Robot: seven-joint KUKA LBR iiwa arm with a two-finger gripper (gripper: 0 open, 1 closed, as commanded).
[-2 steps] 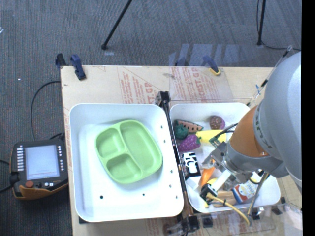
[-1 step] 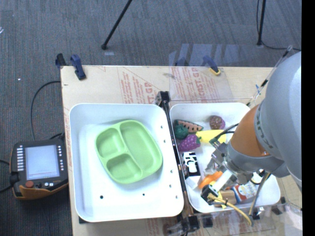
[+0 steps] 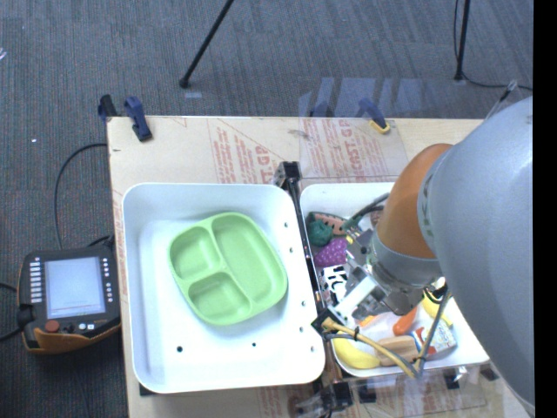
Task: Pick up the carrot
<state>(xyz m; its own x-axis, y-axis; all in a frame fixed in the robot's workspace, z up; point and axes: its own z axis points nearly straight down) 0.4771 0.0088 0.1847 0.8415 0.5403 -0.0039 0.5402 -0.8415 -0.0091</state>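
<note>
The carrot (image 3: pixel 405 323) shows as a small orange piece in the front part of the right bin (image 3: pixel 470 348), partly covered by the arm. My gripper (image 3: pixel 381 304) is low in that bin, just left of the carrot and above the clutter. The grey arm with its orange band hides most of the bin's right side. Whether anything sits in the gripper is hidden.
A green divided plate (image 3: pixel 228 266) lies in the left bin (image 3: pixel 148 320). Purple grapes (image 3: pixel 331 252), a dark green item (image 3: pixel 320 230), a yellow banana (image 3: pixel 352 353) and a pale packet (image 3: pixel 440 341) crowd the right bin. A teach pendant (image 3: pixel 70 294) sits left of the bench.
</note>
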